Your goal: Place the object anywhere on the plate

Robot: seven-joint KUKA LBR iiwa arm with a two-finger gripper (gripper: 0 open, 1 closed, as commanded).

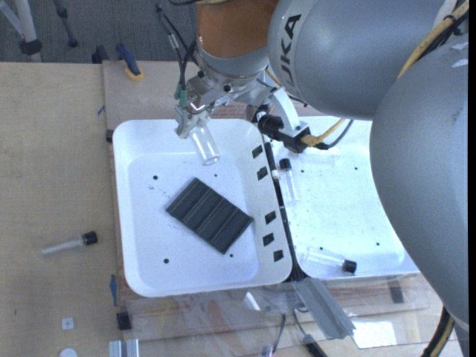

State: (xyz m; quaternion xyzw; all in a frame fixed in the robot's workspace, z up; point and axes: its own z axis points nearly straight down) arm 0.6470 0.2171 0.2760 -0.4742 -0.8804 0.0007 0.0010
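Grey arm (357, 43) carries the gripper (190, 122), jaws clamped on the upper end of the clear tube (206, 146), just beyond the ribbed plate (209, 214); you should centre it over that plate, lower gently, then release.

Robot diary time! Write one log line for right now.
gripper: shut on clear tube | position: above left bin | dark ridged plate: bare | tube on plate: not yet

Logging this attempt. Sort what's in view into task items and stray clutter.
Job: gripper; clear tube at its tip; dark ribbed plate in left bin.
Lying about: capped tube in right bin; loose tube on bench; blue clamp.
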